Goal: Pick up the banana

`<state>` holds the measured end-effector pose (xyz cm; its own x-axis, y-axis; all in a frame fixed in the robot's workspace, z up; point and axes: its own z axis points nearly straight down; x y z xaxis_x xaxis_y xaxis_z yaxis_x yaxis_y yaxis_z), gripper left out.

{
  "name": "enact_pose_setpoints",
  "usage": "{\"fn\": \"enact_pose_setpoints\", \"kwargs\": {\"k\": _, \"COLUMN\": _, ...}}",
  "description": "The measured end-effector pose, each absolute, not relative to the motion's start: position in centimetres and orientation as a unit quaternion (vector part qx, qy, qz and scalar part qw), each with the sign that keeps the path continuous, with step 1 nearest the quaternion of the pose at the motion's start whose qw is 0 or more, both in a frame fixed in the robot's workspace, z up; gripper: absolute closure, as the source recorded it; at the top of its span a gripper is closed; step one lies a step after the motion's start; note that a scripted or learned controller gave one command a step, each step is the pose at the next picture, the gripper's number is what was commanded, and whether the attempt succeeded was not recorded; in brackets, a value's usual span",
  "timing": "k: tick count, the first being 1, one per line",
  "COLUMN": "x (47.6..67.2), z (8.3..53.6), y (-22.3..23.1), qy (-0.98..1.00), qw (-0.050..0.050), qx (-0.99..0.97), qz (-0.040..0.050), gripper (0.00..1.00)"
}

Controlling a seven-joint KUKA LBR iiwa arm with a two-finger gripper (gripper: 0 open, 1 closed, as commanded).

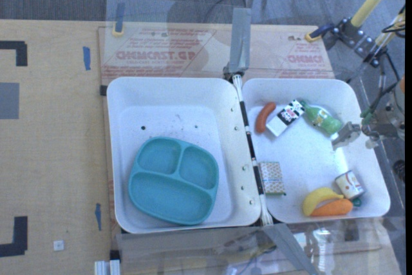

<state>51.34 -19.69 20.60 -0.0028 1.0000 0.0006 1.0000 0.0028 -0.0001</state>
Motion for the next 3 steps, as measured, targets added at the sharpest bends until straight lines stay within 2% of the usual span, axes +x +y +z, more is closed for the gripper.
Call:
{"fn": "enact_pose_setpoints", "kwargs": {"k": 1, "x": 47.9, "z": 16.0, "y": -14.7, "qy": -0.764, "qw": 0.001, "qx": -0.645, "qz": -0.0001, "gripper": 0.00}}
{"fn": "enact_pose_setpoints", "kwargs": {"k": 2, "x": 48.3, "z": 8.9, "y": -15.2, "qy": -0.870, "qw": -0.004, "qx": -0.492, "qz": -0.0026, "gripper": 0.00}}
{"fn": "enact_pose_setpoints", "kwargs": {"k": 3, "x": 48.4, "z": 9.0, "y": -15.3, "qy": -0.954, "qw": -0.007, "qx": -0.300, "qz": -0.0015, "gripper": 0.00}}
